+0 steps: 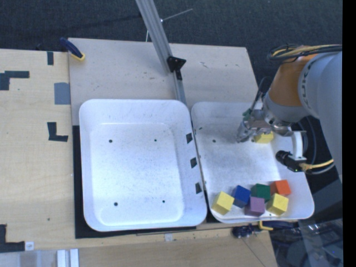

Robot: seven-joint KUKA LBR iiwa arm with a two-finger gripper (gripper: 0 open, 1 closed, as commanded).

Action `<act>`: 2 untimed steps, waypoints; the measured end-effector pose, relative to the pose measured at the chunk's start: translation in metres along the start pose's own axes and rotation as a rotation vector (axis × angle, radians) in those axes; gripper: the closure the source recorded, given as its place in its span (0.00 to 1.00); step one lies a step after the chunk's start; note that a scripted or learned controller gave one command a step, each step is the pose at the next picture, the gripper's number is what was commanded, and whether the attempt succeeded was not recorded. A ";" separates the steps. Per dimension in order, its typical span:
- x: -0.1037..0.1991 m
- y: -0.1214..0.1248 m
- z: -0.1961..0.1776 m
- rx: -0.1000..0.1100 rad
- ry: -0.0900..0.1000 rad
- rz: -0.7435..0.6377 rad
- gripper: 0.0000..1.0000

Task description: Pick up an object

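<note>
Step in hand: the grasp attempt, judged at or near closing. The gripper point(249, 133) is set low in the right bin point(222, 121), at its upper part, with a yellow block point(263, 138) just beside it. Whether the jaws are released or clenched cannot be told.

Next move, by judgement: a firm hold is to be confirmed before any lift.

Thing: small, yellow, largely hidden, squarish.

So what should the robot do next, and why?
Probably ease the pincer toward the yellow block just beside it in the right bin. That block sits alone by the arm, while the other blocks crowd together in the bin's near corner, so it looks the easier one to grab.
</note>
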State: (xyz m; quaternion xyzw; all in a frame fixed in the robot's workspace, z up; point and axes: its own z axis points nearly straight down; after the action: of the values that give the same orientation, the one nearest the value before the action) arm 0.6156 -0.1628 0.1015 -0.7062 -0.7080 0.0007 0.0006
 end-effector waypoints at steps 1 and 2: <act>0.007 0.007 -0.047 -0.006 0.000 0.000 1.00; 0.001 0.002 -0.105 -0.007 -0.001 0.002 1.00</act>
State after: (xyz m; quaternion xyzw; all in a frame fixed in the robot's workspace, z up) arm 0.6174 -0.1623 0.2069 -0.7070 -0.7072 -0.0011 -0.0023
